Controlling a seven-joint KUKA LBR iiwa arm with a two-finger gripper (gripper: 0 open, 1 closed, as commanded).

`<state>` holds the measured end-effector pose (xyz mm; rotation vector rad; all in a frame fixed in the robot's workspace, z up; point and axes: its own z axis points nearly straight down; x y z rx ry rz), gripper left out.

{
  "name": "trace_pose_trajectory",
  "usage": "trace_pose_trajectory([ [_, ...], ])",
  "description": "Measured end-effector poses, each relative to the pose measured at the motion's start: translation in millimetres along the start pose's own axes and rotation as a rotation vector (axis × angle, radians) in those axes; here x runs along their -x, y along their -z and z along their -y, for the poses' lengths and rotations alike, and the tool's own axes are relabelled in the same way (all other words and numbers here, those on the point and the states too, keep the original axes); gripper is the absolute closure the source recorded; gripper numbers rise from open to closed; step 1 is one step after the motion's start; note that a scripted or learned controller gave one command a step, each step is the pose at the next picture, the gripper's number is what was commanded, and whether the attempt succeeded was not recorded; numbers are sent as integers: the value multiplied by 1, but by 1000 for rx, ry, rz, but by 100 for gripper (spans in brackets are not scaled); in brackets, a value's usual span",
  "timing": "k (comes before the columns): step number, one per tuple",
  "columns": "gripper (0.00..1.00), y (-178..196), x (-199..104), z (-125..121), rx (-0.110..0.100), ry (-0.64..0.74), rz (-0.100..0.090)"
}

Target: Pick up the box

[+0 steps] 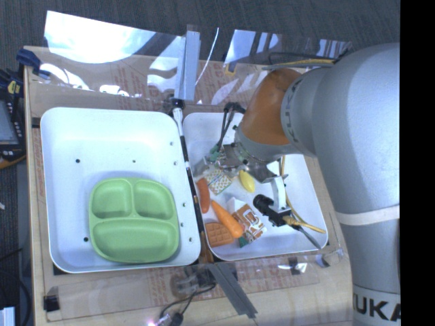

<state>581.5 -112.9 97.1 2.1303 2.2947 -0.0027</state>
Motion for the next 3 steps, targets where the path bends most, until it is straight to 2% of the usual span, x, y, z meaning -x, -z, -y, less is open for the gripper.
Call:
trace_pose_trajectory([
  [1,100,10,-2,-1,1,9,0],
  [2,0,10,-2,-1,1,9,0],
  [3,100,20,-2,-2,-1,16,3],
])
